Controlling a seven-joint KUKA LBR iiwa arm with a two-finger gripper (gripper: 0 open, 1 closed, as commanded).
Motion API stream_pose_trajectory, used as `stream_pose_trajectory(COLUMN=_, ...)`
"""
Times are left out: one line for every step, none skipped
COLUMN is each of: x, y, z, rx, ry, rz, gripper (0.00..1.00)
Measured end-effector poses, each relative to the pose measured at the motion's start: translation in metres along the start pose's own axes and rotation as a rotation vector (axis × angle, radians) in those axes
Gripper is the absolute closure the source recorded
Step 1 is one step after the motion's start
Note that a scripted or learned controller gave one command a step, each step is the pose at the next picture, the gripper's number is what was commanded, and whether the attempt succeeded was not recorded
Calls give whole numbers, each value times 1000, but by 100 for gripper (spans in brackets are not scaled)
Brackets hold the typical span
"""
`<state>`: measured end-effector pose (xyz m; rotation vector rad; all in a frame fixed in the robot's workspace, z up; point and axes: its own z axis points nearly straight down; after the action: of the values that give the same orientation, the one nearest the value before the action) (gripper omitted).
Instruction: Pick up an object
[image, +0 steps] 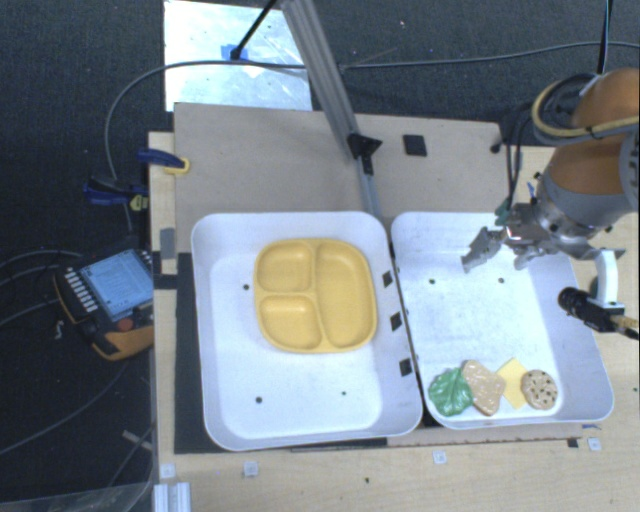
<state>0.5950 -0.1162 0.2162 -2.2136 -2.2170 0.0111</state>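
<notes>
- Gripper (503, 248) hangs over the far part of the right bin (598, 352), its 2 fingers spread apart with nothing between them.
- Food pieces lie in a row along that bin's near edge: a green leaf (451, 391), a tan bread slice (484, 386), a yellow cheese wedge (512, 380) and a round cookie (539, 389), touching or perhaps slightly overlapping.
- Yellow tray (315, 295) with 3 compartments sits in the left bin (225, 390), toward its far side.
- Gripper and food row are well apart.
</notes>
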Motion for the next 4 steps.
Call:
stream_pose_trajectory(x=0, y=3, z=-7, rx=-13, ry=-2, rz=-2, gripper=0)
stream_pose_trajectory(x=-8, y=8, z=41, rx=-10, ry=-2, rz=1, gripper=0)
stream_pose_trajectory(x=0, y=8, z=100, rx=-8, ry=-1, rz=0, gripper=0)
stream_pose_trajectory(x=0, y=10, z=130, rx=-16, ry=-2, rz=1, gripper=0)
